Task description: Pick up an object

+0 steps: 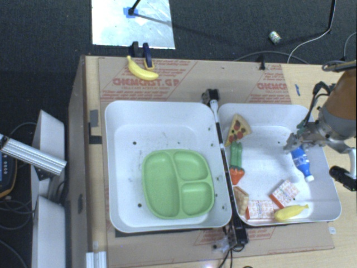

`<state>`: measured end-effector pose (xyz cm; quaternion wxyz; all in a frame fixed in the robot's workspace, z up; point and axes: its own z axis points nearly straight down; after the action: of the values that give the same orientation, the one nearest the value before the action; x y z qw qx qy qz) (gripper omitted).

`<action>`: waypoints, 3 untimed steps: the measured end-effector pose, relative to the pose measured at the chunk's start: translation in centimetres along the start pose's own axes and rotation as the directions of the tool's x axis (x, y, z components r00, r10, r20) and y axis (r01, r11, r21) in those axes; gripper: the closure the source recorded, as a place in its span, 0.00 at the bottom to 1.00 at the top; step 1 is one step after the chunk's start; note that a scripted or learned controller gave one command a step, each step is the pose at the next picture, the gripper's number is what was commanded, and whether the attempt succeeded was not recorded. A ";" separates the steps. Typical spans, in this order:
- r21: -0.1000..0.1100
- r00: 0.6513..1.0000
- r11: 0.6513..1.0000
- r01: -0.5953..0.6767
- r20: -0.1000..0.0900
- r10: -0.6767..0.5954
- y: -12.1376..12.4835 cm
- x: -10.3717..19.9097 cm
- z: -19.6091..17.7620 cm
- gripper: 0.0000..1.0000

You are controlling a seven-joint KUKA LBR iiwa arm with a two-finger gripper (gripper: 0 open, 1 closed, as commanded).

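1. The end effector (297, 140) hangs over the right bin (262, 121), near its right wall, at the end of the grey arm (340, 113) that comes in from the right edge. Whether it is spread or pressed together I cannot tell; the tips are a grey blur.
2. Just below and touching that blur lies a small blue bottle (302, 163) with a white cap, slanting toward the bin's lower right. It cannot be made out as gripped.
3. Further down in the same bin, a red and white packet (285, 193) lies near the bottom right corner, with a small yellow banana (291, 211) just below it against the front wall.
4. Beside these, toward the centre, sits a second red and white packet (260, 208), and next to it a brownish wedge (241, 199).
5. Along the left wall of the right bin stand a pizza slice toy (238, 128), a green piece (236, 154) under it, and an orange-red piece (237, 175) below that.
6. The left bin (122, 127) holds a green divided plate (178, 183) with three compartments.
7. Both bins rest on a cardboard sheet on the desk (195, 77); another yellow banana (141, 70) lies on it behind the left bin.
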<state>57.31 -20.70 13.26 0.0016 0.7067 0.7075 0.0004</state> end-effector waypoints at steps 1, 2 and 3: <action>0.001 1.000 1.000 0.000 -0.002 0.000 -2.5 0.8 -3.7 1.00; -0.001 1.000 1.000 0.003 -0.002 -0.003 2.2 3.7 -4.7 1.00; -0.001 1.000 1.000 0.004 -0.003 -0.004 3.7 9.7 -7.4 1.00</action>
<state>61.03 -10.96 20.60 0.0009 0.7054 0.7088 0.0015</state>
